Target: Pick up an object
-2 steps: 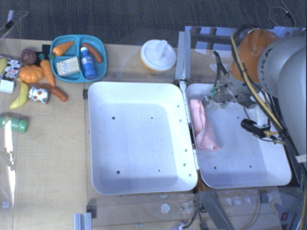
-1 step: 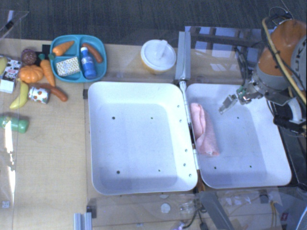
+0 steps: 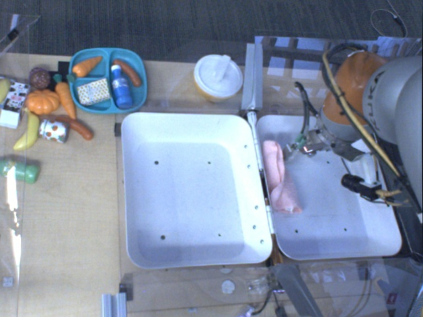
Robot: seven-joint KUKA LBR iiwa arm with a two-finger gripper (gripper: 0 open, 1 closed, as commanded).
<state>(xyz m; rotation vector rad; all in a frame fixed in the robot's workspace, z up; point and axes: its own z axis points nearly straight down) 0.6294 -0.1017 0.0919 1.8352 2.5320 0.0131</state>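
A pink cloth-like object (image 3: 279, 178) lies folded along the left wall of the right bin (image 3: 344, 233). My gripper (image 3: 299, 148) hangs over the upper part of that bin, just right of the pink object's top end, reaching in from the grey arm with its orange band (image 3: 350, 84). I see nothing between its tips, and the fingers are too small and cluttered by cables to read.
The left bin (image 3: 192, 190) sits beside the right one. On the bench to the left are a blue divided plate (image 3: 109, 81) with toy food, loose toy vegetables (image 3: 46, 104), a banana (image 3: 28, 134) and a green item (image 3: 23, 170). A white lidded cup (image 3: 218, 76) stands behind the bins.
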